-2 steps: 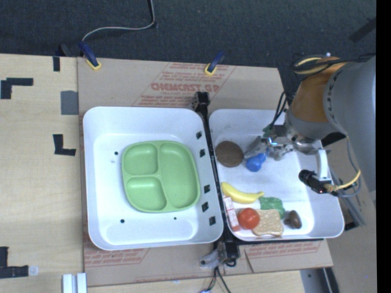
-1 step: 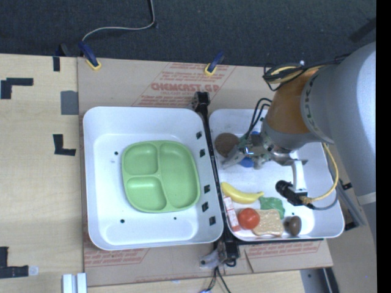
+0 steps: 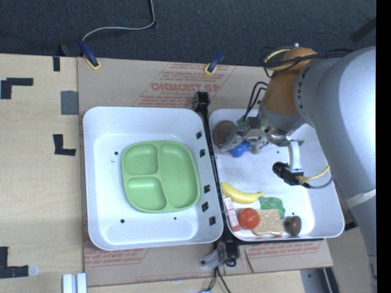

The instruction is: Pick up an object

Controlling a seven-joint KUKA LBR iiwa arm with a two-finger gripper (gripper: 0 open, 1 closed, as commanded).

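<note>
My gripper [image 3: 242, 140] reaches down into the far left part of the right bin [image 3: 317, 221]. It sits right over a small blue object [image 3: 239, 149] and beside a round brown-grey object [image 3: 223, 130]. Along the near side of that bin lie a yellow banana [image 3: 241, 193], a red tomato [image 3: 248, 217], a slice of toast [image 3: 269, 224], a green leafy piece [image 3: 273, 204], a dark brown round item [image 3: 293, 224] and a small red-and-white packet [image 3: 230, 212]. The arm's wrist hides the fingertips.
The left bin [image 3: 101, 163] holds a green divided plate [image 3: 160, 176]. A black divider [image 3: 208, 157] runs between the bins. The grey arm [image 3: 342, 108] covers the right bin's far right side. A black cable connector [image 3: 286, 173] hangs over the right bin's middle.
</note>
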